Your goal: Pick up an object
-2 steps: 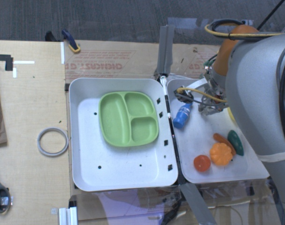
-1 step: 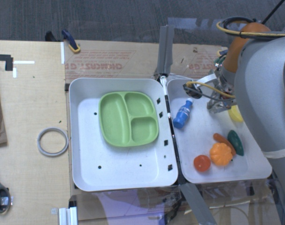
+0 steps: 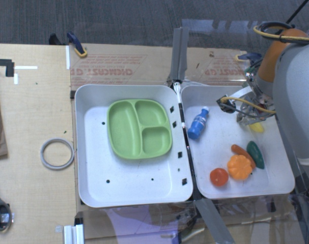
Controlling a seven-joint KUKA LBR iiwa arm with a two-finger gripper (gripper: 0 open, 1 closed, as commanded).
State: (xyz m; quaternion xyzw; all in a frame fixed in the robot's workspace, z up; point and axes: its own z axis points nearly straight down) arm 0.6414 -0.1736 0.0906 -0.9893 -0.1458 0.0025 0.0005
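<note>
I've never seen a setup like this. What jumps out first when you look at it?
Probably the green divided plate, lying alone in the left bin. Next, the bright clutter in the right bin: a blue bottle, a red tomato and an orange pumpkin, with the grey arm reaching in over them.

A robotics lab: two white bins (image 3: 83, 151) clamped to a wooden tabletop (image 3: 32, 116), cardboard backing, loose cables

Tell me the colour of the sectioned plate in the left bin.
Light green: the three-compartment plastic plate, clearest in the overhead camera view.
</note>
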